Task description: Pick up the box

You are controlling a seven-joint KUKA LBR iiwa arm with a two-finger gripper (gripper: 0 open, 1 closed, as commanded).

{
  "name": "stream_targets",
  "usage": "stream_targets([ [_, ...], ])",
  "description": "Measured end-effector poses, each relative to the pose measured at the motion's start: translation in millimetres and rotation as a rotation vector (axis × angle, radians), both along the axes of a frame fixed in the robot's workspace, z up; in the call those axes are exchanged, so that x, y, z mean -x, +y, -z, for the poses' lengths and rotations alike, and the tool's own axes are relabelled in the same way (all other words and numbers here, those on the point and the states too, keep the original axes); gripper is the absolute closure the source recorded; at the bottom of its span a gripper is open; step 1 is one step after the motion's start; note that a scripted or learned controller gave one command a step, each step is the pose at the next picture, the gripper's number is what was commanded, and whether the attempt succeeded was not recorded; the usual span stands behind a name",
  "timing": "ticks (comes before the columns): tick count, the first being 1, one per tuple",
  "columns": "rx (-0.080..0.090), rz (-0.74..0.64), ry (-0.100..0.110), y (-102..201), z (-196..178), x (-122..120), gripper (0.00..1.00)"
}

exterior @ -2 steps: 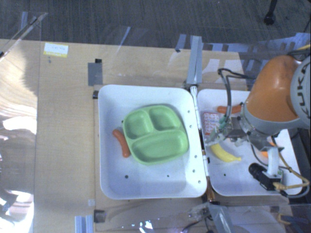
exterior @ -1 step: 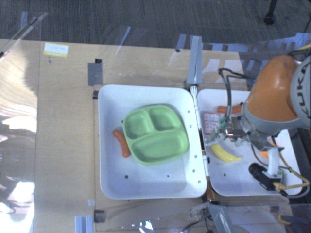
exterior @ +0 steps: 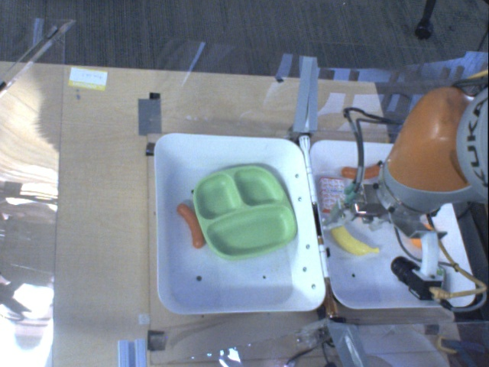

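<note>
Nearest the camera, along the front edge of the worktop (exterior: 92, 228), lay the rims of two shallow white bins side by side. In the left bin (exterior: 176, 281), a green divided plate (exterior: 244, 211) with an orange sausage-like piece (exterior: 191, 225) just beside its left edge. In the right bin (exterior: 367, 289), a banana (exterior: 353, 241) toward the front, then the box (exterior: 331, 193), pink and white, flat on the bin floor close to the dividing wall. Just beside it, to the right, the gripper (exterior: 353, 207), low over the bin and partly masked by the grey and orange arm (exterior: 432, 155); whether the jaws stood apart or together, impossible to tell. Further back, an orange carrot-like piece (exterior: 359, 172) near the far wall. By the look of things, task not yet done: box resting in the bin, nothing visibly between the jaws, approach roughly made. Left to do, as judged: centring over the box, closing on it, lifting clear.
</note>
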State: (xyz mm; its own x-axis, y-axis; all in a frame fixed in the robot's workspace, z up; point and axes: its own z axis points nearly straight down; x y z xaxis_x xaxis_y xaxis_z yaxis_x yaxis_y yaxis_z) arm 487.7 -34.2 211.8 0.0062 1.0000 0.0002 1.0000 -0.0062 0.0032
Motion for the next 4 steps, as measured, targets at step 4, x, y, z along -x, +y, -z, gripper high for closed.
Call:
stream_targets([
  [4,0.001,-0.003,-0.009,-70,123,-3,0.00],
])
